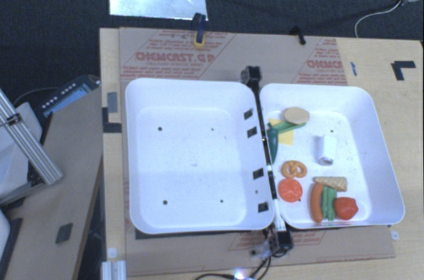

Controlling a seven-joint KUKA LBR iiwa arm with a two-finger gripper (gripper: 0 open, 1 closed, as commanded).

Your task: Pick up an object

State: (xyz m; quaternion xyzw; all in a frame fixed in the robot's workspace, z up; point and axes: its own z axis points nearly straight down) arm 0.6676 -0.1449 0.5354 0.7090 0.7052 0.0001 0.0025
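Toy food lay untouched in the right bin: pretzel, tomato, carrot. Left bin sat bare. Picking looked not yet begun; gripper state I couldn't tell.

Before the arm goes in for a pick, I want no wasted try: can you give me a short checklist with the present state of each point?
1. Things to pick lie in the right bin: ok, all gathered there.
2. White cylinder stands apart from its neighbours: ok, bare floor around it.
3. Pretzel free of the red disc: cannot tell, they sit very close.
4. Sausage and green pod separate: not ok, they lie side by side, touching.
5. Tan disc clear of the wall: ok, though it sits near the yellow piece.
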